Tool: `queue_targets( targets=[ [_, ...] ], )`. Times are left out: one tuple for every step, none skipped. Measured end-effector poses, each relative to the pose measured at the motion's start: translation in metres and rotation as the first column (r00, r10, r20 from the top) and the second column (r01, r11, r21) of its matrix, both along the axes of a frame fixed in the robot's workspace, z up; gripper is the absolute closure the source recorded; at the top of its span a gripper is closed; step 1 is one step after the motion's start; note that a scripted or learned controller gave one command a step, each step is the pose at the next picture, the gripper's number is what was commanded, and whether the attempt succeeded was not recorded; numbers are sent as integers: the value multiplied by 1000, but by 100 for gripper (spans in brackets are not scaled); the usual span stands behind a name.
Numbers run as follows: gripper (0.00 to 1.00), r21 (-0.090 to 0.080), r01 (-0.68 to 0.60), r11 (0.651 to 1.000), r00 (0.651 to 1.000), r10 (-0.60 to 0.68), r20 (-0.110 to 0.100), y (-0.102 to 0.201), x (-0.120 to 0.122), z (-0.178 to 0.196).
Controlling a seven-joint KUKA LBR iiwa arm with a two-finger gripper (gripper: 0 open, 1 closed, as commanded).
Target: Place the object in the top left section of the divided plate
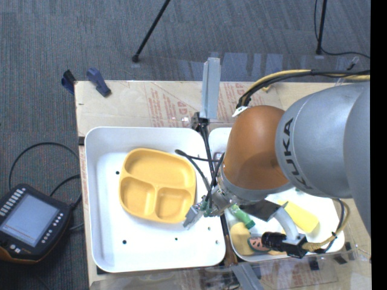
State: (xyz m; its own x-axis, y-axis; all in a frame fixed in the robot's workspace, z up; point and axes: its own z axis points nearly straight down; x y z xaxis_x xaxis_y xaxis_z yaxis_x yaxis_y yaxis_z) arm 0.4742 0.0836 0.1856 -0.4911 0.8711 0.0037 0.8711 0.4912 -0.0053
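Camera view is giving us two white bins side by side. The left bin (109, 240) is holding the yellow divided plate (151, 173), which is lying flat with one long section along its upper left and two smaller ones along its lower right. The gripper (195, 216) is hanging just off the plate's lower right rim, and we are not able to tell whether it is open or closed, or gripping anything. The right bin (221, 141) is lying mostly under the arm (314, 144). In it we are making out a small green item (240, 213) near the left wall, a pale yellow block (301, 217) and a rounder yellow piece (242, 241) toward the front. Which of these belongs on the plate we are unable to say. The surface (139, 101) is showing pale board with red print too blurred for reading, and a blue clamp (97, 81) is sitting at its far left corner. Grey carpet (60, 29) is lying around it, with a control pendant (29, 222) at the left. We are reading "KUKA" on the arm's grey link.
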Motion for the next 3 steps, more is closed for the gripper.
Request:
queue_targets(
  targets=[
    [0, -1, -66, 998, 998, 66, -3, 75, -1, -30],
    [0, -4, 281, 960, 960, -281, 1, 90, 0, -14],
    [0, -6, 614, 789, 789, -614, 4, 39, 115, -17]
  ],
)
